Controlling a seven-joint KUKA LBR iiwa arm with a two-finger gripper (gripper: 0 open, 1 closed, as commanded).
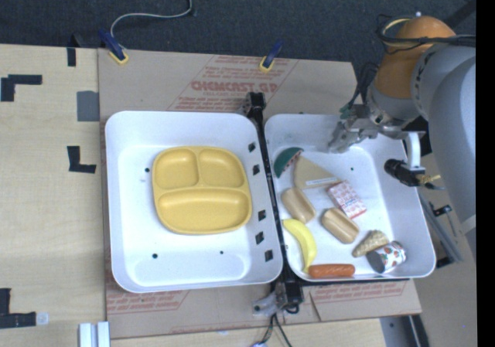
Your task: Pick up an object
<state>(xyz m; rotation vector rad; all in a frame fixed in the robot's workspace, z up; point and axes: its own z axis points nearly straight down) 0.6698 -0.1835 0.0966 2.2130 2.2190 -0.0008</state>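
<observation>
My gripper point(341, 139) hangs over the far part of the right bin point(402, 206), above bare white floor, with nothing visible between its fingers. Below it in that bin lie a green-and-dark wedge point(287, 159), a pale cheese-like slice point(311, 170), a pink-and-white wrapped snack point(346, 199), two bread rolls point(297, 204) point(339, 224), a banana point(301, 241), a hot dog sausage point(332, 270), a cone-shaped pastry point(370, 242) and a grey-and-red toy point(387, 257). The nearest item to the gripper is the cheese slice, a little down and left of it.
The left bin point(128, 183) holds a yellow divided plate point(203, 189). A black divider with clamps point(261, 183) runs between the bins. The grey arm with its orange band point(406, 59) fills the right side. Cardboard and a cable lie behind the bins.
</observation>
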